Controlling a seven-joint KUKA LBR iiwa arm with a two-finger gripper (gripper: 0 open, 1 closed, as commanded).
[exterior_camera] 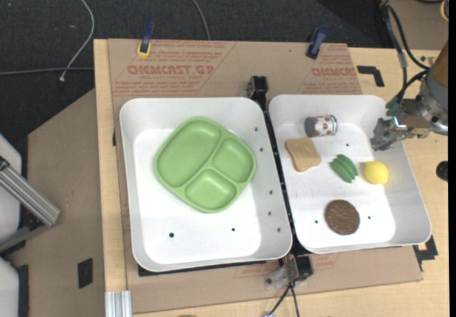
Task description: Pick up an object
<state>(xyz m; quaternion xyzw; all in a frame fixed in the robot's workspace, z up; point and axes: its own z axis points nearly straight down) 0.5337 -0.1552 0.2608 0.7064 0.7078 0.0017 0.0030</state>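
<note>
The right bin [399, 226] holds a small can [320, 125] lying on its side, a tan slice of bread [304, 154], a green pepper-like piece [345, 167], a yellow lemon [376, 173] and a round brown cookie [342, 216]. My gripper [387, 134] hangs over the bin's right rim, just above and right of the lemon, with nothing seen between its fingers. The arm comes in from the right edge.
The left bin [142, 234] holds a green divided plate [205, 164]. Both bins sit on a cardboard-covered bench [107, 166] held by blue clips [147, 36]. Cables run across the dark floor behind.
</note>
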